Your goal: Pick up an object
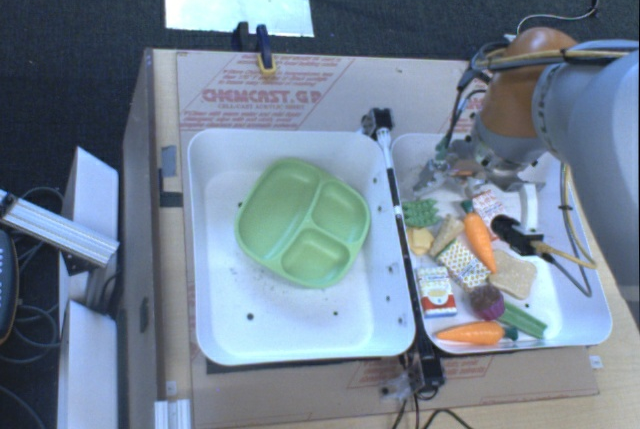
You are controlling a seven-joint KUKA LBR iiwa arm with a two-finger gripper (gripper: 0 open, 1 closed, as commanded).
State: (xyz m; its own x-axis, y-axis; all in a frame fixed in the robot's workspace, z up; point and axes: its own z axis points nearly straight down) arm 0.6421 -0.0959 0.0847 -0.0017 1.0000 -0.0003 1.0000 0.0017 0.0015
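Observation:
The right bin (590, 317) holds several toy foods. An orange carrot (478, 239) lies at its middle, and a second carrot (470, 333) lies by the front rim. Between them are a checked cracker (462, 262), a slice of bread (513, 275), a small red-and-white box (434, 289), a purple piece (487, 300) and a green block (524, 321). A green leafy piece (420, 212) and a yellow piece (420, 240) lie against the left wall. My gripper (450, 175) hangs low over the bin's far left part, just beyond the leafy piece and a red-and-white packet (487, 204).
The left bin (230, 317) holds a light green divided plate (303, 221). A rail with a black clamp (378, 123) runs between the bins. My grey arm (580, 107) covers the right bin's far right corner.

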